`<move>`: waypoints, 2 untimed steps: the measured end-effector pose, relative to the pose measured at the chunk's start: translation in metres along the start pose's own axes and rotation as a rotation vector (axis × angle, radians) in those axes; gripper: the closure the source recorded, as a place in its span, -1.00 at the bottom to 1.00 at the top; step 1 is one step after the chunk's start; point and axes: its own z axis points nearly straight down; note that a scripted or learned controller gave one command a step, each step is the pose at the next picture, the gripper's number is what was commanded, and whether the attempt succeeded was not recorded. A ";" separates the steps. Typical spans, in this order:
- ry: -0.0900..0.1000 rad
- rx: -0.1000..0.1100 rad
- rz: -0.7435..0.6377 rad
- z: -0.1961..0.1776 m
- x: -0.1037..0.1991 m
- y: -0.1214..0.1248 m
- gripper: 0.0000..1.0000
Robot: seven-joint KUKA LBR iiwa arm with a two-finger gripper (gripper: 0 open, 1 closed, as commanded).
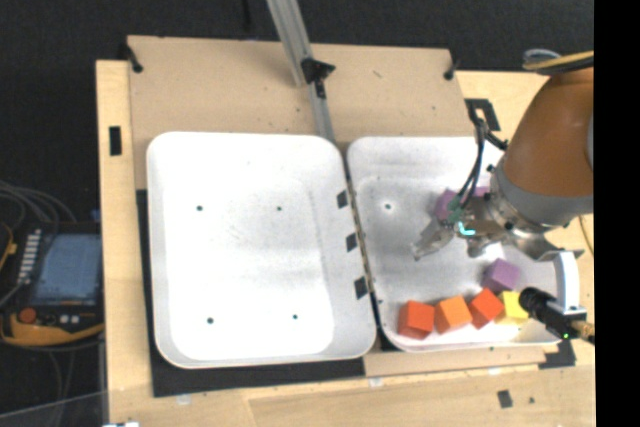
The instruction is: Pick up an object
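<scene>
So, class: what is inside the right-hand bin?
Inside the right bin: three orange blocks, a yellow block, two purple blocks and the gripper. The arm covers the bin's right part.

Blocks in row along R bin front edge, L bin beside it

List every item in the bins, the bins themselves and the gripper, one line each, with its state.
Left bin: flat on the bench.
Right bin: holds the blocks.
Gripper: low in the right bin, gripping nothing that I can see.
Three orange blocks: in a row by the near wall.
Yellow block: at the row's right end.
Purple block: lying free.
Second purple block: partly hidden behind the wrist.
</scene>
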 end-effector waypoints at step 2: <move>-0.001 0.001 0.003 0.055 0.000 0.008 -1.00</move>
